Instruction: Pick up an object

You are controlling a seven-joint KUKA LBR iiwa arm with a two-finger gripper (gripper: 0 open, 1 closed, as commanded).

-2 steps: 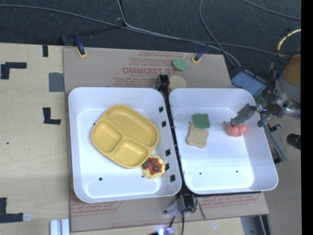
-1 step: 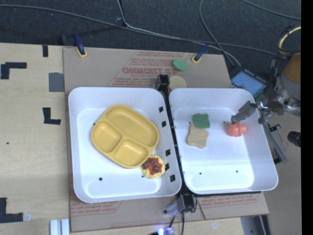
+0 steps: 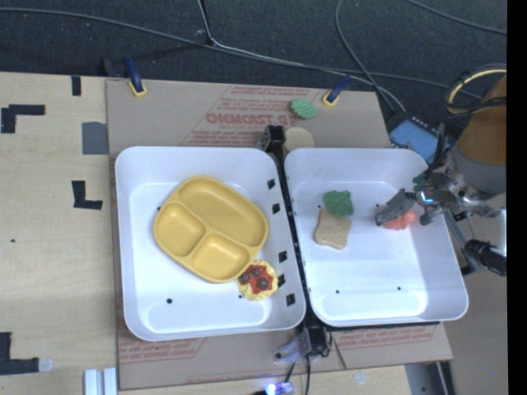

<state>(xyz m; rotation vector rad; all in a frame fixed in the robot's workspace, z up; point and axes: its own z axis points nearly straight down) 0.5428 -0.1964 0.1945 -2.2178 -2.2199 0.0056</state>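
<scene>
Orange-red and small, the object (image 3: 398, 220) you are after lies near the right wall of the right bin (image 3: 370, 303), with the gripper (image 3: 397, 211) reaching in over that wall and sitting right on top of it. Your dark fingers (image 3: 389, 211) appear to straddle it, but you cannot tell how wide they stand or whether they have it. It looks like a soft, rounded lump, half hidden. Well apart to its left lie a green piece (image 3: 338, 202) touching a tan slab (image 3: 332, 231); the yellow divided tray (image 3: 211, 228) fills the left bin (image 3: 140, 303), so they leave the approach free.
</scene>
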